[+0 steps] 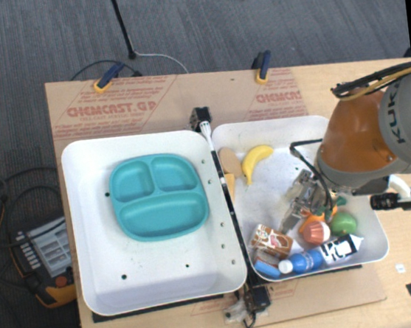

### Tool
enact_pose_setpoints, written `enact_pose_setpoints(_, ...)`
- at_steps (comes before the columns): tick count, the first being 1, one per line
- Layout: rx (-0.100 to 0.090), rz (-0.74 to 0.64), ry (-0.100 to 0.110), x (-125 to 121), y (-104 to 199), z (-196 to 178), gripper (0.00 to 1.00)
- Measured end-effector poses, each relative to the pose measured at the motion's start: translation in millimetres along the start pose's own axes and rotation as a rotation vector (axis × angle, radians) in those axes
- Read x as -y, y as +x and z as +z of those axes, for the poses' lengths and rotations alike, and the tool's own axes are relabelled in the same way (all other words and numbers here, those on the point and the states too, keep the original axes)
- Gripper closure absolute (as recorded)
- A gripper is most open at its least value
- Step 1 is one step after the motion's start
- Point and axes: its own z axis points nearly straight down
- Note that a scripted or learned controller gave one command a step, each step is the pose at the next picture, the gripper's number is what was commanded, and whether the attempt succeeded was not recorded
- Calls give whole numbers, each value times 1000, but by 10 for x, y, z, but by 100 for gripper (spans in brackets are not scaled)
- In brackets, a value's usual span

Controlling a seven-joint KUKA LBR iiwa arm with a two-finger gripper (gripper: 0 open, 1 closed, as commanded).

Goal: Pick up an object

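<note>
Teal tray (pixel 158 196) in left bin (pixel 101 284), banana (pixel 254 160) right

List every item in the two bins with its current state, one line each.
Teal tray: flat in the left bin, compartments bare.
Banana: lying loose in the right bin.
Orange ball: resting by the gripper.
Green ball: resting beside the orange one.
Blue bottle: on its side against the near wall.
</note>
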Motion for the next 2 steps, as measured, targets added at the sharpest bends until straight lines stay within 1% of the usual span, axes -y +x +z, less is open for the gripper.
enact_pose_setpoints(1,-15,-70,5,-317,-782,12,0)
enact_pose_setpoints(2,-1,-346,0,-38,-144,3,0)
